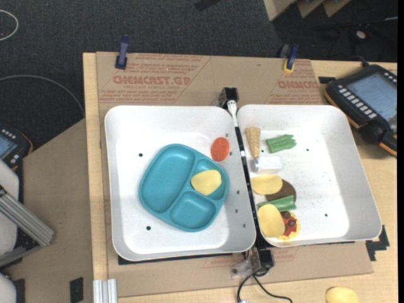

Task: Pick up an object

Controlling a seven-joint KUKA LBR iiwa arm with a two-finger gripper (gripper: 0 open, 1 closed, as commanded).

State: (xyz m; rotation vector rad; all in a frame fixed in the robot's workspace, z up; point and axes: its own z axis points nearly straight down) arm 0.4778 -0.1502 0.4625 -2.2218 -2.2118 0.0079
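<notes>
Orange round toy piece (220, 148), small and smooth, lies on the floor of the left white bin (120, 169), just beyond the far right corner of the teal three-compartment plastic tray (161, 178), and it stands alone enough to be a fair target. A pale yellow rounded piece (206, 181) rests on the tray's right side. Right of the tray, over the wall into the right white bin (353, 163), a crowded row runs near to far: a tan cone (252, 141) with its long axis along that wall, a green strip (280, 143), a white block (268, 163), and more yellow, brown and red pieces touching one another. How the jaws stand I cannot tell. Since the arm comes from the right, I judge that row the nearer reach and the orange piece the cleaner one.
</notes>
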